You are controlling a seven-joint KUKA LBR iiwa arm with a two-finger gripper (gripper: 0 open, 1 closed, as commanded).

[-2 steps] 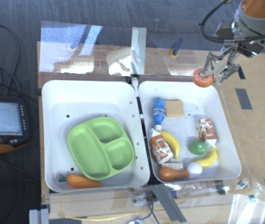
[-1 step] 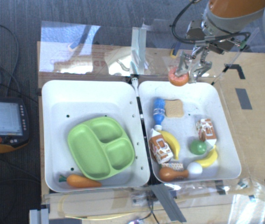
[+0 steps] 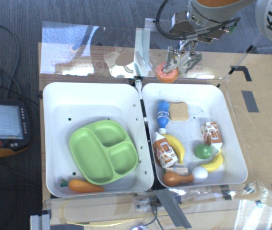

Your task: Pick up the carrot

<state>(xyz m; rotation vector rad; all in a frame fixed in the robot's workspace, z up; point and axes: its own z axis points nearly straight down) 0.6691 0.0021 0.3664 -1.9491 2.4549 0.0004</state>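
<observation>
The carrot (image 3: 83,186), orange with a green tip, lies in the front left corner of the left bin (image 3: 59,97), just in front of a green divided plate (image 3: 104,152). My gripper (image 3: 176,68) hangs high over the back edge of the right bin (image 3: 222,97), far from the carrot. Its fingers are closed on an orange-pink ring-shaped toy (image 3: 166,74), which hangs at the fingertips.
The right bin holds a blue bottle (image 3: 163,111), a tan cracker (image 3: 178,111), two bananas (image 3: 176,147), two small cartons (image 3: 211,133), a green ball (image 3: 203,151), a drumstick (image 3: 176,178) and a white egg (image 3: 200,173). A pendant (image 3: 4,123) lies far left.
</observation>
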